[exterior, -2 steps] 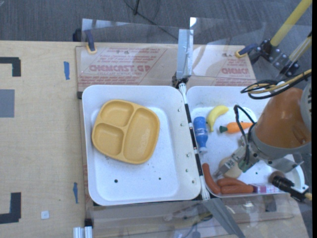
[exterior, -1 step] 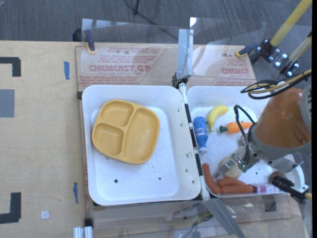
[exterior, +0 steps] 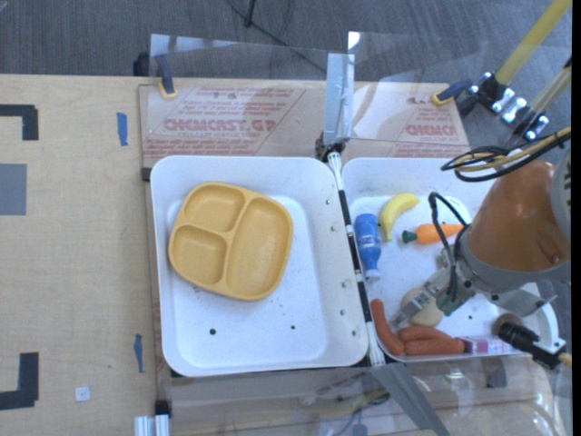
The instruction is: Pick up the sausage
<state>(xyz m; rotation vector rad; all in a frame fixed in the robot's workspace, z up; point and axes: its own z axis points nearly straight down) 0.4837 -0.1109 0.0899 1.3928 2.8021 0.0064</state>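
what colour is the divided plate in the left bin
Yellow-orange; the plate shows clearly in the camera view.

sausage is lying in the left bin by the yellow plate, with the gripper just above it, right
Not quite. The camera view shows the sausage in the right bin, along its near edge, not in the left bin with the yellow plate. The gripper is indeed just above it.
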